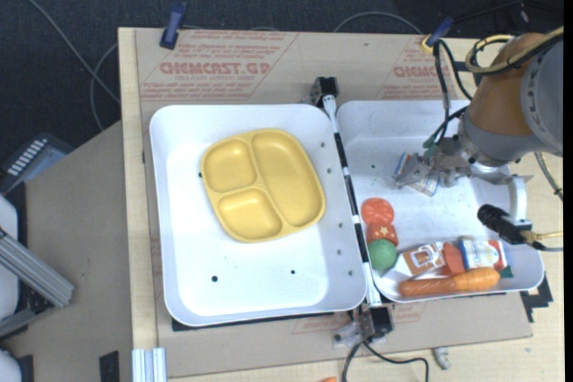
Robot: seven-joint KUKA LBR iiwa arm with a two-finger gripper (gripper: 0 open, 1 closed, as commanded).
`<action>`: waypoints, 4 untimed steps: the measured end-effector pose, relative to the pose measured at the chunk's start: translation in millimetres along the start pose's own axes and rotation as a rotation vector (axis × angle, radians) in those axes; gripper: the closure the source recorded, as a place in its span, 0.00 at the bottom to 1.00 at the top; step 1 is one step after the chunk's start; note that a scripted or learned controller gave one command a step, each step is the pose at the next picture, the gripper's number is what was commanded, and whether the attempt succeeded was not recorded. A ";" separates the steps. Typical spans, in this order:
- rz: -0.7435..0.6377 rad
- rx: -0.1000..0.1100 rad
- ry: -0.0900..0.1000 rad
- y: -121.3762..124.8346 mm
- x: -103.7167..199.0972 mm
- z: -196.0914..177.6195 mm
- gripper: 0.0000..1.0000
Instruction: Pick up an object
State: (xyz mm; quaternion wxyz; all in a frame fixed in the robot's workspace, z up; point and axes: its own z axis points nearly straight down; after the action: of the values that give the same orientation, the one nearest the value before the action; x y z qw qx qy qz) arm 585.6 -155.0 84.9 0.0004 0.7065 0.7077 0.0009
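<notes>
Bare right bin (pixel 394 134) floor around gripper (pixel 414 174)

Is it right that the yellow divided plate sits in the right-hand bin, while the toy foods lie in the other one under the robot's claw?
Not quite. The camera view shows the yellow divided plate in the left-hand bin, not the right. The toy foods, among them a tomato and a carrot, lie in the right-hand bin, where the robot's claw is.
</notes>
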 end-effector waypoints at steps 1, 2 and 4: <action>0.001 -0.001 -0.003 41.0 -55.7 -9.6 0.00; 0.001 0.003 0.000 32.0 -33.8 0.5 0.00; -0.001 0.006 0.002 80.6 53.4 -25.1 1.00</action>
State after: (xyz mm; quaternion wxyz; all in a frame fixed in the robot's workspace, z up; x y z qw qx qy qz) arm 666.1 -101.5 110.2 -0.0025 0.7062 0.7080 -0.0005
